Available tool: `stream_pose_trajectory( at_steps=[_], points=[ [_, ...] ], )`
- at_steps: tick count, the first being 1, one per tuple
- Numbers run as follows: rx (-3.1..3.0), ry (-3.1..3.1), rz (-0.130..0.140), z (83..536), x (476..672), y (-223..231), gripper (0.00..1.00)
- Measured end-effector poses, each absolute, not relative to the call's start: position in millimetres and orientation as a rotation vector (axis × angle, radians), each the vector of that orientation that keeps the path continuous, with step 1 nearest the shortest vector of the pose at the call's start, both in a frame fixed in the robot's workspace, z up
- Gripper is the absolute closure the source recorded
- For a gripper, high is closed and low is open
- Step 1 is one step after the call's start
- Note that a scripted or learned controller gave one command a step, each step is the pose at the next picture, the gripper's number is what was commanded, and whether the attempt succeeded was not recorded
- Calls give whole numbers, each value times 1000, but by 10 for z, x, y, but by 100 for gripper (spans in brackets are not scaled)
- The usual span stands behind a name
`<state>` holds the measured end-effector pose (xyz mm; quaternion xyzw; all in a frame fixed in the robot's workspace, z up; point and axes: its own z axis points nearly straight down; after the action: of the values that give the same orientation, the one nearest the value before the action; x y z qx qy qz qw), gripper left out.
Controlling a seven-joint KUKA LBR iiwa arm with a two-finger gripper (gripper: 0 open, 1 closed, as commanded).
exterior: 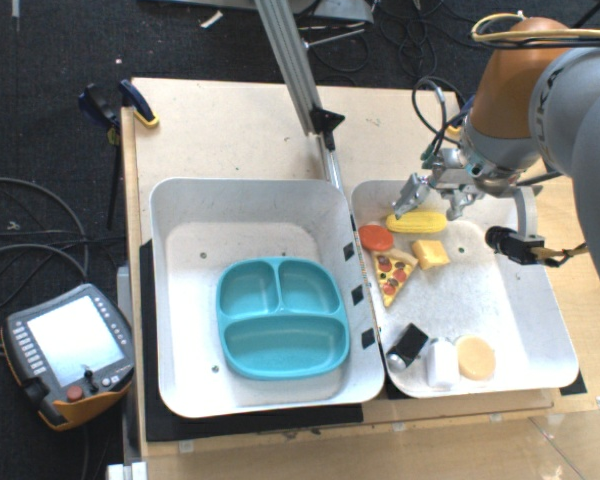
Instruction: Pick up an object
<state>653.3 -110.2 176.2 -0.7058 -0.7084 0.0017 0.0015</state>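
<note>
Approach step: gripper (432, 200), jaws spread, hovers just above the yellow corn (417, 223) in the right bin (540, 308). You next need descent, then closure.

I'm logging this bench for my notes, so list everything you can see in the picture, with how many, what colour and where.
Bins: two, white, side by side on the bench.
Divided plate: one, teal, three compartments, middle of the left bin.
Toy corn cob: one, yellow, far end of the right bin, just below the pincer.
Round red piece: one, red-orange, right bin by the shared wall.
Pizza slice: one, tan with red spots, right bin.
Cheese wedge: one, yellow-orange, right of the pizza slice.
Black block: one, near end of the right bin.
White piece: one, beside the black block.
Round disc: one, pale orange, near end.
Handheld control pad: one, grey and orange, floor at left.
Arm: one, grey and orange.
Pincer: one, fingers spread, above the corn.
</note>
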Motion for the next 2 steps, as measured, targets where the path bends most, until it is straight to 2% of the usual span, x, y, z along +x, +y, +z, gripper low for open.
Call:
stream_pose_trajectory(
  at_steps=[2],
  points=[
    [-2221,-2216,4,985,6591,-1146,0]
  ],
)
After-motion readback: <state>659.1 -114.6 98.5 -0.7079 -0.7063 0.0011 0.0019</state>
